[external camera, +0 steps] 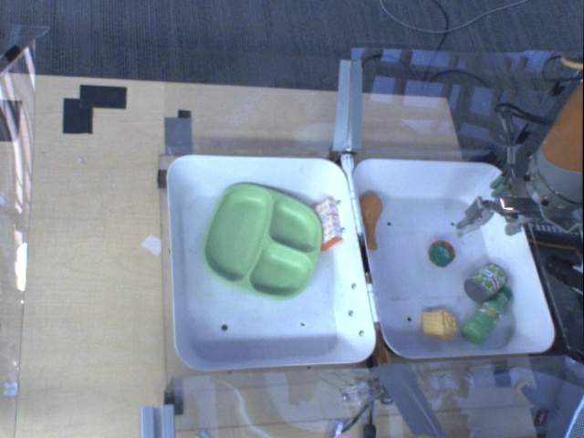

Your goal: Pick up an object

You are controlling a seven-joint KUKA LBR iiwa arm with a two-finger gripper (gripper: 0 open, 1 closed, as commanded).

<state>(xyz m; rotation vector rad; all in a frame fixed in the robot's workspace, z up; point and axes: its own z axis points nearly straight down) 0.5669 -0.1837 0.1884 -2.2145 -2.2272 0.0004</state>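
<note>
**Nothing lifted yet: the gripper hangs spread above the right bin**

Nothing sits between the fingers of the grey two-finger gripper [493, 215], so the pick has, by my reading, not begun in earnest. The fingers look spread apart and bare, hovering over the upper right part of the shallow white plastic right-hand bin [401, 190], at about two o'clock from that bin's middle. The approach seems under way; the descent, the closing and the lift are all left to do.

Nearest candidate is the small round teal-green ball with a reddish patch [442, 254], lying at about eight o'clock from the gripper and near it, apart from the fingers. Below it, toward five o'clock in the bin, rest a grey tin can with a green label [486, 281], lying on its side, and a green plastic bottle [483, 322] just beside it, also tipped over. A yellow blocky toy [439, 324] sits at six o'clock. A flat orange-brown spoon-shaped piece [370, 217] lies along the bin's left wall, at nine o'clock.

The shallow white left-hand bin [182, 245] holds a pale green divided plate of smooth moulded plastic [263, 239], with rounded corners and three compartments. A crinkled white and orange wrapper [328, 221] lies at its three o'clock edge, touching or nearly so.
</note>
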